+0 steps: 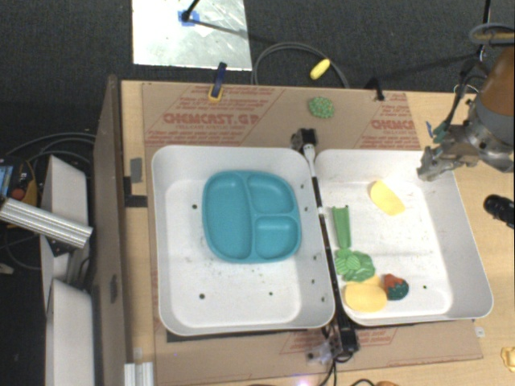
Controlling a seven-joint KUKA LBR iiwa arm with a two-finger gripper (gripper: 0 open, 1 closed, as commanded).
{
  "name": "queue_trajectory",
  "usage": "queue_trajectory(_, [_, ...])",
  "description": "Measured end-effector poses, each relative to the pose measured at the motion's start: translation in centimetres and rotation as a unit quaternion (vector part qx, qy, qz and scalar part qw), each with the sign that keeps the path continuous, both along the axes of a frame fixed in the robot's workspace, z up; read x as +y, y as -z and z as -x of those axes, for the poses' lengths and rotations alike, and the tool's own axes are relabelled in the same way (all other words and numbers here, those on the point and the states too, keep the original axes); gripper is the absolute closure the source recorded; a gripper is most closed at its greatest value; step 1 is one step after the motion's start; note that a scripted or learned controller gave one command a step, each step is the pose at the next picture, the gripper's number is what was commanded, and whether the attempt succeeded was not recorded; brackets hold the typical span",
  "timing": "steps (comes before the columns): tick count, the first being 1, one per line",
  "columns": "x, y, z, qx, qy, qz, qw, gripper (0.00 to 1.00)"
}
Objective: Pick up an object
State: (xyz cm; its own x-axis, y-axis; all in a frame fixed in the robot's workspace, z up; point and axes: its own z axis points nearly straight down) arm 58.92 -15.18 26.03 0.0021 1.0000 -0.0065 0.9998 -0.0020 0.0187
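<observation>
Objects: four small pieces lay in the right bin (463, 240), none lifted.
Yellow wedge (387, 197): smooth, rounded block, matte; sat toward 12 o'clock of the bin floor, apart from the rest.
Green stalk (343, 225): flat, narrow strip, upright along the bin's 9 o'clock wall, beside the divider.
Green leafy piece (355, 264): lobed, ruffled outline, just below the stalk, touching the yellow lump at its 6 o'clock.
Yellow lump (365, 297): smooth, oval, glossy; at 7 o'clock of the bin.
Red-and-teal piece (394, 285): small, knobbly, just at 3 o'clock of the yellow lump.
Gripper (434, 167): grey metal, hung over the bin's 1 o'clock corner rim; nothing seen between its tips; whether they were spread or closed, cannot tell.
Left bin (173, 215): shallow white plastic, rounded corners, held a teal tray (250, 216).
Teal tray: smooth, rounded-square, three compartments, centred in the bin.
Bench (265, 107): brown printed cardboard sheet under both bins.
Green disc (321, 107): small, bumpy, on the cardboard at 12 o'clock, outside the bins.
</observation>
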Motion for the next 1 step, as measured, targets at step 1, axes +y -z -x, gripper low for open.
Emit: queue_trajectory(1, [5.03,3.71,-2.45,0.008,-0.005,-0.0034,0.9999,1.00])
